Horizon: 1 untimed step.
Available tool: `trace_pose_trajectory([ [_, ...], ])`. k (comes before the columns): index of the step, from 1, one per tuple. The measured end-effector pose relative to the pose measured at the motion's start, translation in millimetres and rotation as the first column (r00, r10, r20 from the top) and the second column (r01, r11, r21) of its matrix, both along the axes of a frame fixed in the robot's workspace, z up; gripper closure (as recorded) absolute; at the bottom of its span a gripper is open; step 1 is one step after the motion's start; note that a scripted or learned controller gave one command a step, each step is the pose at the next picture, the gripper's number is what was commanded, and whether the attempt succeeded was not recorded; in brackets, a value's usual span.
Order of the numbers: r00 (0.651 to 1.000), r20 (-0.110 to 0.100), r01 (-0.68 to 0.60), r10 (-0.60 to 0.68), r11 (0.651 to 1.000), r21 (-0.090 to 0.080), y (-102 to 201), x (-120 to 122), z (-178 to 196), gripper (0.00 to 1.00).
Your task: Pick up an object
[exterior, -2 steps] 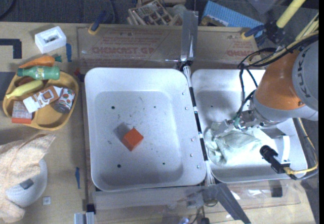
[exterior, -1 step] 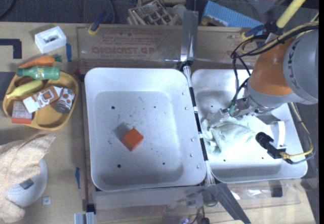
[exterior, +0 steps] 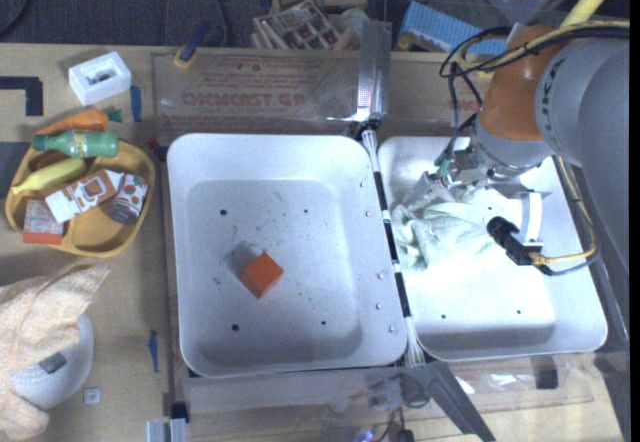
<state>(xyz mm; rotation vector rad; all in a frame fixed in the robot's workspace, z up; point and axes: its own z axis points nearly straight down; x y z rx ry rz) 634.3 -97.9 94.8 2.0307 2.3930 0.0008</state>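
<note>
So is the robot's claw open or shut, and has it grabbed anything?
Gripper: cannot be told. It is down in the right bin, at the edge of a crumpled white cloth.

bins [exterior: 190, 170]: smooth white plastic | cloth [exterior: 440, 230]: crumpled fabric | block [exterior: 263, 273]: matt orange

The left bin [exterior: 200, 180] lies mostly open: one orange block [exterior: 263, 273] sits left of centre on its floor, with bare floor all round it and nothing above. In the right bin [exterior: 570, 330] the arm [exterior: 560, 90] crowds the upper half, its hand [exterior: 452, 173] low over a crumpled white cloth [exterior: 440, 230] by the left wall. That bin's lower half is bare floor.
</note>
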Motion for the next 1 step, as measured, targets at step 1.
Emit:
trace_pose_trajectory([
  [1, 0.990, -0.001, -0.138, 0.138, 0.990, 0.000, -47.0, -65.5, -3.9, 0.00],
])
